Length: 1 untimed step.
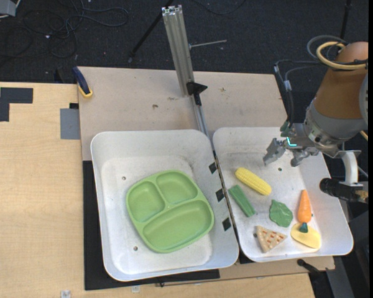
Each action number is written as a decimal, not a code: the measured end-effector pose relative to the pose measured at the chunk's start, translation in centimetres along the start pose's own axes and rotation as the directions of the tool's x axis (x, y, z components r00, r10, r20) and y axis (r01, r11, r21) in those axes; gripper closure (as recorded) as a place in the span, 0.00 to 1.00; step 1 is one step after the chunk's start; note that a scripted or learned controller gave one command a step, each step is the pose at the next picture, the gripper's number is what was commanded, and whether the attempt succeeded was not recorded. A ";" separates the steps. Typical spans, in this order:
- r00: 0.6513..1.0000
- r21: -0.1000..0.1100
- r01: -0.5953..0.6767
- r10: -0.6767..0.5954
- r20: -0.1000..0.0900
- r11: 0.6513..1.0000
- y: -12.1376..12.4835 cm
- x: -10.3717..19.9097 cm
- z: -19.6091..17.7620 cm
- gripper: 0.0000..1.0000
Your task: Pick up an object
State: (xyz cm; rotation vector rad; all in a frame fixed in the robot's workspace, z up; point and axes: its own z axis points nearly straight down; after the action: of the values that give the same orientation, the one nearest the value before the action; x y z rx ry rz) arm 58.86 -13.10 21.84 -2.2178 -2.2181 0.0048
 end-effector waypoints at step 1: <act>1.000 -0.003 0.000 0.000 0.000 1.000 0.1 0.0 -0.1 0.00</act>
State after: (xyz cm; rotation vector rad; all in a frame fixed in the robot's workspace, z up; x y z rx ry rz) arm 58.93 -13.10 21.94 -2.2189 -2.2199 0.0023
